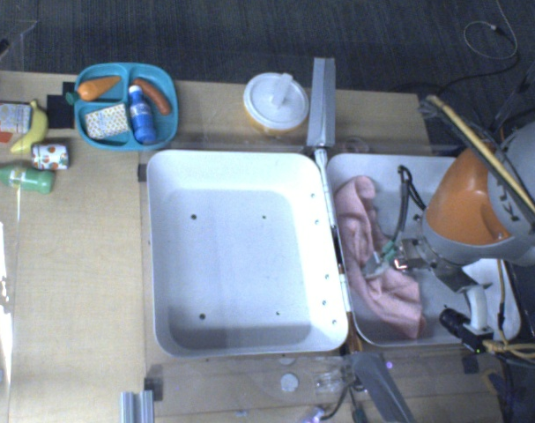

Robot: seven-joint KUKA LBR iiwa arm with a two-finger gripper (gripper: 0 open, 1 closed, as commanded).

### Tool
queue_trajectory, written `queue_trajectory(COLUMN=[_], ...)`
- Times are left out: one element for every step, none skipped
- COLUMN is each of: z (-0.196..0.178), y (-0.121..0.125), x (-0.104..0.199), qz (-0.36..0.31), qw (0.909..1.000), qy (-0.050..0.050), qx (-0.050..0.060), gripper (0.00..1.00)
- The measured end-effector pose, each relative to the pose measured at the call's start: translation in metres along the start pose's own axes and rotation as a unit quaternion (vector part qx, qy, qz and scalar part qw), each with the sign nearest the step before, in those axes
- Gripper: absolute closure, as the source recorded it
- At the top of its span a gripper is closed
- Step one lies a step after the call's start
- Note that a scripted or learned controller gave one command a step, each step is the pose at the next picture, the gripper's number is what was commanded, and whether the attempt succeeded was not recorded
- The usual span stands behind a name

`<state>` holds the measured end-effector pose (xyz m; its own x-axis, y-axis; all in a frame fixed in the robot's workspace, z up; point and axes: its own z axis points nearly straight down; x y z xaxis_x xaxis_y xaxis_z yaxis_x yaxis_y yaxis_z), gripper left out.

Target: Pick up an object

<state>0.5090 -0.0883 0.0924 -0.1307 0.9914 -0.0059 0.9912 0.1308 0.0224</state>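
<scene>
I read the two-finger gripper (392,257) low in the right white plastic bin (383,167), fingertips touching the crumpled pink cloth towel (373,245). Fingers look narrowly parted, pressed into a fold; I cannot tell whether cloth sits between them. Towel spreads beneath and beyond the jaws along that bin's left wall. Left of the jaws: the second shallow white bin (241,252). Farther off, a white-lidded yellow round tub (276,102), then a blue compartment tray of toy food (126,104).
</scene>
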Motion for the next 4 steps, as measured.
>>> queue_trajectory(z=[-0.012, -0.091, -0.159, -0.176], y=[0.003, 0.082, 0.04, 0.094], x=[0.002, 0.009, 0.012, 0.011], qz=[-0.002, -0.061, 0.044, -0.122], qw=[1.0, 0.9981, 0.999, 0.9925], qy=[0.001, 0.003, 0.002, 0.003], qx=[-0.003, 0.009, 0.01, 0.009], gripper=[1.0, 1.0, 1.0, 1.0])
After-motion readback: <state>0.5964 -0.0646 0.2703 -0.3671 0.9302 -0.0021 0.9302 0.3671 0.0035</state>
